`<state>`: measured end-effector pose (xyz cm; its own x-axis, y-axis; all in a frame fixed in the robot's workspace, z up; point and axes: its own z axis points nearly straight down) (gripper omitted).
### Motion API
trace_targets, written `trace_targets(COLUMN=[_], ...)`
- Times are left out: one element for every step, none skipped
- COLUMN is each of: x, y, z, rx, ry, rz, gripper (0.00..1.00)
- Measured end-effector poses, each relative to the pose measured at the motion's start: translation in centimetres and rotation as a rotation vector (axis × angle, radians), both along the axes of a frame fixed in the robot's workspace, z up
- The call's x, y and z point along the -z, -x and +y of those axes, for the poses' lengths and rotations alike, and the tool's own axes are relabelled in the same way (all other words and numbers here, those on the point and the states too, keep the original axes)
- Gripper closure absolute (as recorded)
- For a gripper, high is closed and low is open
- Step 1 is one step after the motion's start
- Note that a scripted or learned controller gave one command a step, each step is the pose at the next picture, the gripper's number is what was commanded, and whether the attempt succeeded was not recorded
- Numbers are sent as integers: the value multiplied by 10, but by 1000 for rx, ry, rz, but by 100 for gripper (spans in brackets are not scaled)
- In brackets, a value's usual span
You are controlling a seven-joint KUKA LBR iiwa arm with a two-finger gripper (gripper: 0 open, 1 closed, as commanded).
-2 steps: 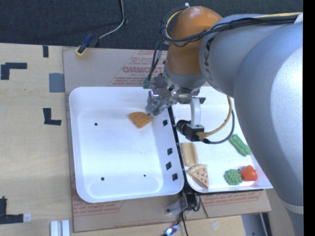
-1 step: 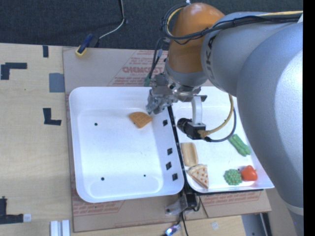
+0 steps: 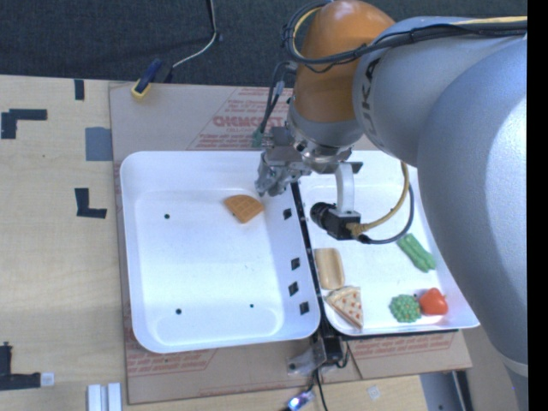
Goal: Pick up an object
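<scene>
waffle piece (image 3: pixel 244 208) just beside tool (image 3: pixel 272 181)

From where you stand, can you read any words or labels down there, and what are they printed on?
"CHEMC...": red print on the cardboard under the bins, partly hidden by the arm; the letters after it cannot be read.
Smaller red print along the cardboard's front edge: too blurred to read.
Letters on the arm's grey casing: too partial to read.

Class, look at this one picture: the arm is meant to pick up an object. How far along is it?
Done: the arm has reached in, and its hand sits low over the left bin, beside the tan waffle piece. In hand: nothing shows between the fingers. Left: grasping and lifting. The waffle piece lies on the bin floor; the right bin has other toy foods.
</scene>
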<state>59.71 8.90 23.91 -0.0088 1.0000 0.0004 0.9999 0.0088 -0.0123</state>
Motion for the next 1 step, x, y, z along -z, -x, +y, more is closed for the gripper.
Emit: trace_targets(x=[11], y=[23], z=[30], rx=[5], ry=[0], rz=[-8], gripper=[100])
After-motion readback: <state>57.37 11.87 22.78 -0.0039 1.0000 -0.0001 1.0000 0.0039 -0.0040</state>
